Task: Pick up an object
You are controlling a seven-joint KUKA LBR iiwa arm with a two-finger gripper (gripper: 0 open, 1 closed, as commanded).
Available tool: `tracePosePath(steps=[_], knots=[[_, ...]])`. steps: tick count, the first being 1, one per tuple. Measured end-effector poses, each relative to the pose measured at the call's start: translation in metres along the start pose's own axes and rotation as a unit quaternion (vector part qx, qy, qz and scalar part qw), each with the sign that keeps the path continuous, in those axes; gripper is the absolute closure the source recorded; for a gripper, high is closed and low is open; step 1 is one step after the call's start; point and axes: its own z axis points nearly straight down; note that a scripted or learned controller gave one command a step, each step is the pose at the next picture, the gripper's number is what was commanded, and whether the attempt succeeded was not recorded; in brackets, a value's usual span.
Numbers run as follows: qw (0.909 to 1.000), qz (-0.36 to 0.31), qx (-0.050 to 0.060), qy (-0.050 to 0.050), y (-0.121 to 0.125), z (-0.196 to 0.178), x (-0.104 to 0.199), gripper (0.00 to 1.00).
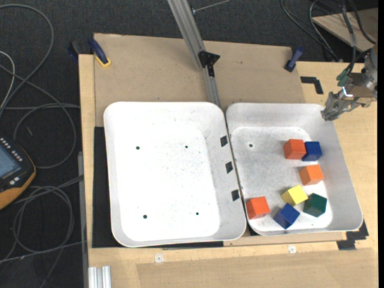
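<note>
Over the right bin [341,161], I am hovering my gripper [332,110] at its upper right rim, finger state impossible to tell, and judging the lone orange cube [257,206] at lower centre-right easiest to grasp cleanly.

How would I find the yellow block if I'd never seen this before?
Look in the right bin, the one holding all the blocks, near its front edge. The yellow block sits between a green block and a blue block. It is the only yellow one.

Blue clamps [99,53], cables [36,101], handheld pendant [13,168]
</note>
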Motion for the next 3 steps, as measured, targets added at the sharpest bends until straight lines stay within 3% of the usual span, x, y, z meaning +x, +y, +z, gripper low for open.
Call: tracePosePath(steps=[1,3], knots=[[1.0000,-0.002,0.004,0.003,0.006,0.014,0.054,1.00],[1.0000,-0.002,0.003,0.002,0.030,0.010,0.148,1.00]])
